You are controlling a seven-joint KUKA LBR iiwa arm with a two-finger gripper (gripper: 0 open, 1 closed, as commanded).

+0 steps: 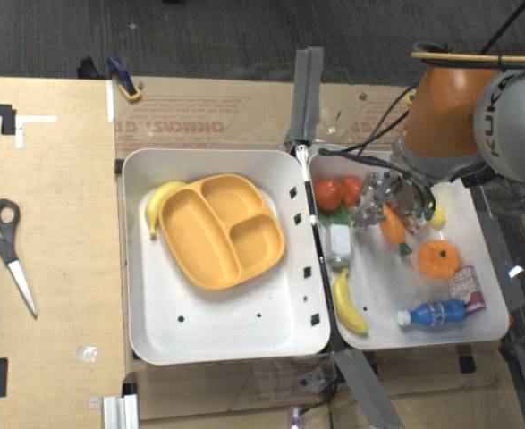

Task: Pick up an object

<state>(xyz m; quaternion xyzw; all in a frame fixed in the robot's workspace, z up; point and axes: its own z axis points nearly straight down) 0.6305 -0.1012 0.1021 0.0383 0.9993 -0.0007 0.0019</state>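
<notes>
Over the right bin [477, 333], gripper [380, 206] meets carrot [393, 229].

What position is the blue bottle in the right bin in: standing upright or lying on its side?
Lying on its side. The blue bottle shows its full length flat on the right bin floor, white cap pointing left toward the banana.

The left bin [155, 329] has bare floor along its near and left sides, with the yellow tray [222, 231] and a banana [162, 202] crowding its far middle. The right bin [486, 329] is tighter: tomato [328, 193], carrot [393, 229], orange [438, 259], bottle [434, 314] and a second banana [347, 304] ring a small open patch at its centre. The arm [459, 114] blocks the far right corner.
</notes>
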